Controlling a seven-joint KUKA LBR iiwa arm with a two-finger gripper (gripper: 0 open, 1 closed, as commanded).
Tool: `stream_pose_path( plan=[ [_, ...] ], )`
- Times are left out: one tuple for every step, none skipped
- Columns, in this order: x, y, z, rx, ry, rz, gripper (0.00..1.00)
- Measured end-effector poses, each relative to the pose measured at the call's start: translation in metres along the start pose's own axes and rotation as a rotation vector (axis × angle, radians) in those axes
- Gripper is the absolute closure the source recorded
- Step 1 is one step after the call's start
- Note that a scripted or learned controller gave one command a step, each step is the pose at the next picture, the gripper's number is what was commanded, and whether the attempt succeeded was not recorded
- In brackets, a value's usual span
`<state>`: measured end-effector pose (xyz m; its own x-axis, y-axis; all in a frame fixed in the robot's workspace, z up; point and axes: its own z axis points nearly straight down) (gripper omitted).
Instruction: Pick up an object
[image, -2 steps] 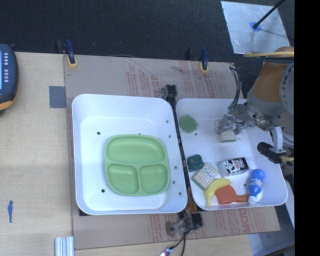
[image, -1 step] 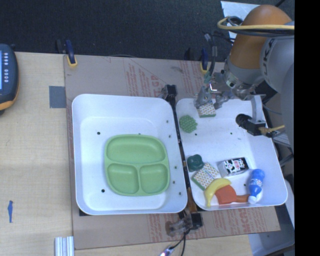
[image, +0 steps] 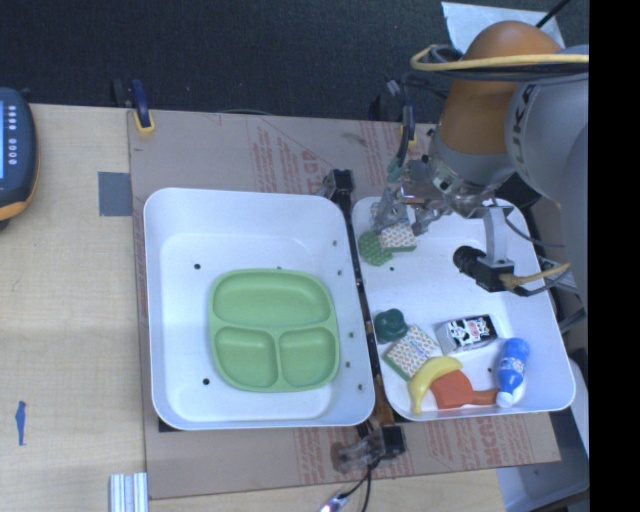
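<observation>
Your claw (image: 398, 222) sits over the upper left corner of the right bin (image: 545, 300), and a small patterned pouch with a green end (image: 385, 243) hangs right at its tips, close to the bin's left wall. The metal fingers (image: 385, 212) appear to close on the top of that pouch, though the view is small and cluttered there, so take the grip as likely rather than certain. You cannot tell whether the pouch is clear of the bin floor or resting on it.

Lower in the same bin you have a cluster of other things: a dark green round piece (image: 389, 324) by the left wall, a second checked pouch (image: 411, 351) just below it, a yellow banana (image: 432, 378) touching an orange-red item (image: 462, 391), a black and white box (image: 468, 332) above them, and a blue and white bottle (image: 511, 367) near the lower right corner.

The left bin (image: 180, 300) holds a green divided plate (image: 273, 328), lying flat near its middle.

Both bins rest on a cardboard sheet (image: 250, 150) on the wooden desk (image: 65, 330). The grey arm with its orange band (image: 500, 80) reaches in from the upper right.
</observation>
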<state>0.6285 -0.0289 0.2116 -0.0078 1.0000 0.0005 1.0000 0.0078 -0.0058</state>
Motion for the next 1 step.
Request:
stream_pose_path(
  plan=[
    [0.0440, -0.0440, -0.0094, 0.002, 0.000, -0.001, 1.00]
  ],
)
